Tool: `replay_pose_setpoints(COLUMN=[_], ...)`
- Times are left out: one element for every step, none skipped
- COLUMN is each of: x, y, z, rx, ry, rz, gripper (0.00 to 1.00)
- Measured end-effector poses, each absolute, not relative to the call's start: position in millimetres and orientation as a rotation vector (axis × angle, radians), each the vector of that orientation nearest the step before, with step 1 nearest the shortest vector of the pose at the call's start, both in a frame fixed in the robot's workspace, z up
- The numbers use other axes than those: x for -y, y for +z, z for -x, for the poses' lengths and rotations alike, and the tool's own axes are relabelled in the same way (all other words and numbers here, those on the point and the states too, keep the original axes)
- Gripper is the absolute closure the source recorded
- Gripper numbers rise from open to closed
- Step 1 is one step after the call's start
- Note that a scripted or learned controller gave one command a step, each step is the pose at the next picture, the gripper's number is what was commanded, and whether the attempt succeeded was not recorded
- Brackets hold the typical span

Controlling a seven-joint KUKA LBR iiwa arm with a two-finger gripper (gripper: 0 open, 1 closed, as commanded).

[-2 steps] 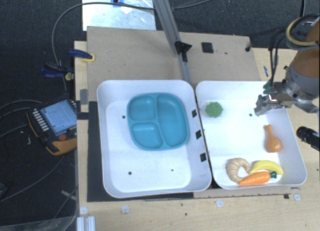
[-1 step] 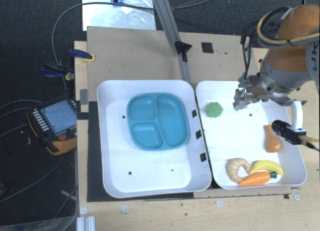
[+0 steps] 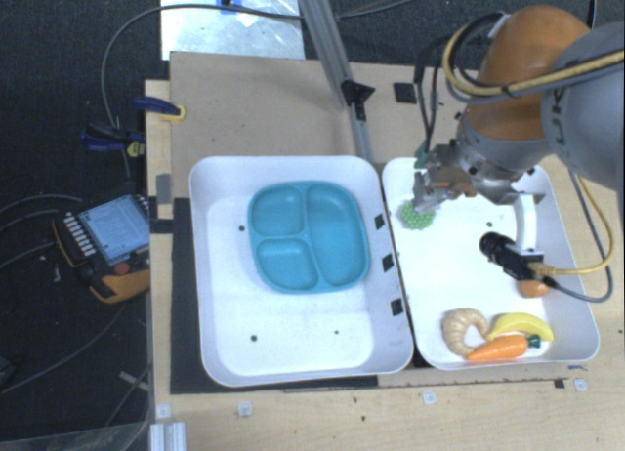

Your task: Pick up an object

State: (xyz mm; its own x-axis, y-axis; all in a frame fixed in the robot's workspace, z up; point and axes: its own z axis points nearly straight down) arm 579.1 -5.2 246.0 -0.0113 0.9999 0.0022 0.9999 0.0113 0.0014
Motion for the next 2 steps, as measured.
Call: replay_pose_setpoints(x=[-46.0, -98.5], y=[250.9, 253.8], z=[-596.1, -606.3], rx=[2.234, 2.233], ry=[-0.007, -0.007], rz=[2.210, 2.209], gripper=[1.00, 1.00])
